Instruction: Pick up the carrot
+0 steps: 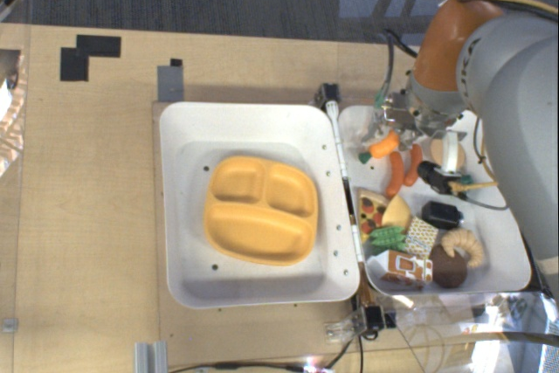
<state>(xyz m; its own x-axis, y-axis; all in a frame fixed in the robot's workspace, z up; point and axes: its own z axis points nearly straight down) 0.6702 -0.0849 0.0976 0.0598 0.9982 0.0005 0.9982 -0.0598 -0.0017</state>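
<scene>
The carrot (383,148) is a short orange piece with a green tip. It lies near the back left corner of the right bin (515,262). My gripper (409,125) hangs just above and to the right of it, under the orange wrist band (450,44). The arm's body hides the gripper's lower end, so I cannot make out whether it touches the carrot.
Two red-orange sausage-like pieces (397,174) lie right beside the carrot. Further forward in the right bin are a cheese wedge (397,210), a green piece (385,237), a doughnut (460,245) and black items (441,213). The left bin (179,275) holds a yellow divided plate (260,207).
</scene>
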